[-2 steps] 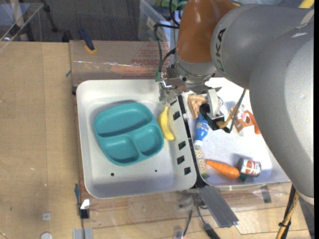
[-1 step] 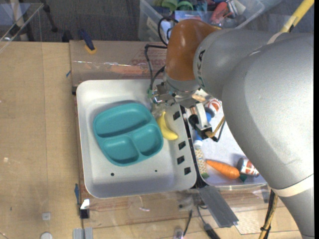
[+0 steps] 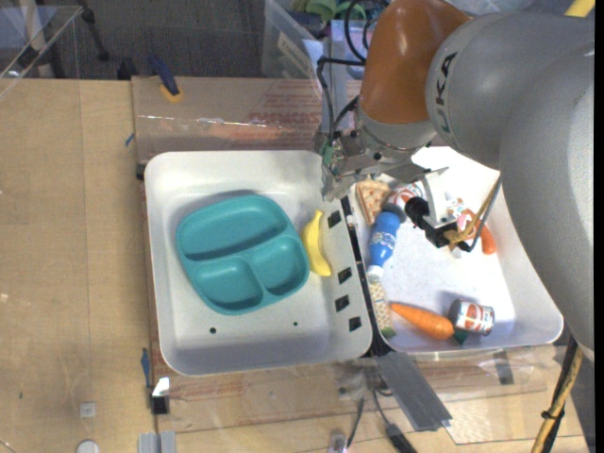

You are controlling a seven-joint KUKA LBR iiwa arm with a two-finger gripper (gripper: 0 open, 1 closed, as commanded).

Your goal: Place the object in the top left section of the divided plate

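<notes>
A teal divided plate (image 3: 243, 251) lies in the left bin (image 3: 189, 343), with one long section at the back and two smaller ones in front; all three hold nothing. A yellow banana (image 3: 318, 244) lies against the left bin's right wall, just right of the plate. My gripper (image 3: 332, 179) hangs under the orange-banded wrist over the wall between the two bins, a little above and behind the banana. Nothing shows between its fingers.
The right bin (image 3: 528, 300) holds a blue bottle (image 3: 383, 239), a carrot (image 3: 424, 321), a small can (image 3: 471, 317), a waffle-like piece (image 3: 372, 197) and a small orange piece (image 3: 487, 243). The big grey arm covers that bin's back right. A tub of clutter (image 3: 311, 8) stands behind.
</notes>
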